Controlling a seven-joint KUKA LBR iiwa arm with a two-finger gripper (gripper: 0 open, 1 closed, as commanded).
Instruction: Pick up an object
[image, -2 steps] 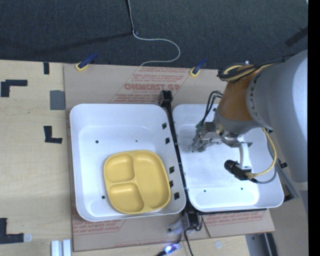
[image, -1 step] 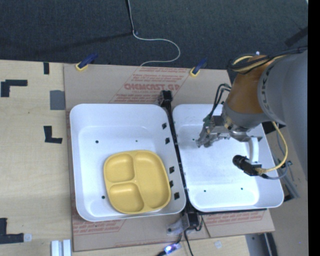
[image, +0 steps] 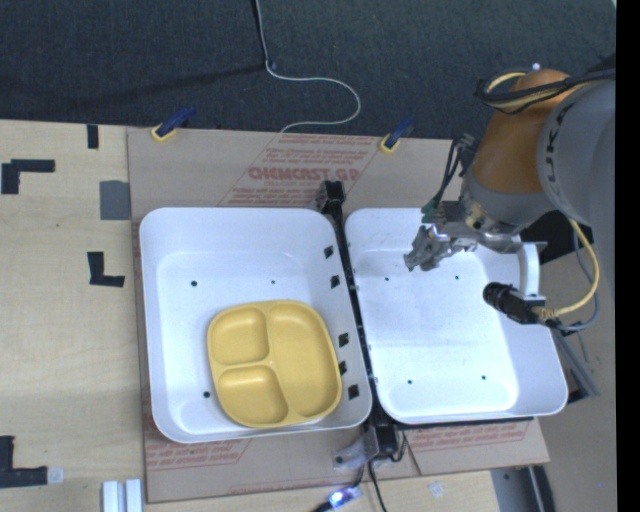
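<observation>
- The grey arm (image: 575, 140) reaches in from the right, its orange band (image: 510, 135) sitting above the upper right corner of the right bin (image: 450, 395).
- From the band the wrist bends down and to the left, carrying the gripper (image: 425, 252) over the upper middle of the right bin.
- The gripper shows as a small dark and metallic cluster against the white floor of the bin; how far its tips stand apart I cannot tell (too small and dark to read).
- Nothing can be seen between the gripper's tips, and whether they touch the bin floor cannot be judged either.
- A black cylindrical fitting (image: 505, 298) with a yellow cable hangs just beside the wrist, over the right side of the same bin.
- The yellow divided plate (image: 273, 362), with three compartments, lies flat in the lower middle of the left bin (image: 165, 260), well apart from the gripper.
- Both bins rest side by side on a cardboard sheet (image: 300, 165).
</observation>
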